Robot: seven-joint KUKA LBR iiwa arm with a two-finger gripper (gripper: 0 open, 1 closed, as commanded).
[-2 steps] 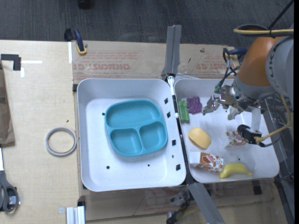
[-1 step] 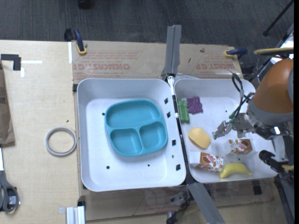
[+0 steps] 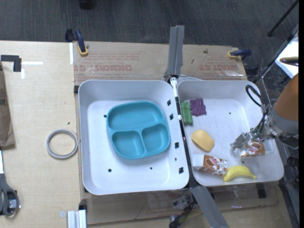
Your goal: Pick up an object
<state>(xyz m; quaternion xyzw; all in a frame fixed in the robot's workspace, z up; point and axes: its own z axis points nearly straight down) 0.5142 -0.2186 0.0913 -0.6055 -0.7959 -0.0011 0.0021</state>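
Two bins, seven loose things inside them, and a few odds on the bench.

Two white bins: the left bin [image 3: 90,141] holds one teal divided plate [image 3: 138,129] with three compartments. The right bin [image 3: 223,96] holds six things: one banana [image 3: 239,174], one yellow rounded piece [image 3: 203,140], one purple bunch of grapes [image 3: 197,107], one green item [image 3: 186,113] beside the divider, one orange-and-white printed packet [image 3: 214,165], and one small orange-and-white package [image 3: 252,149] by the arm's end. On the bench: one grey tape ring [image 3: 62,143], one pair of scissors [image 3: 7,199], and two yellow-handled clamps [image 3: 80,44] [image 3: 239,54] at the back edge.
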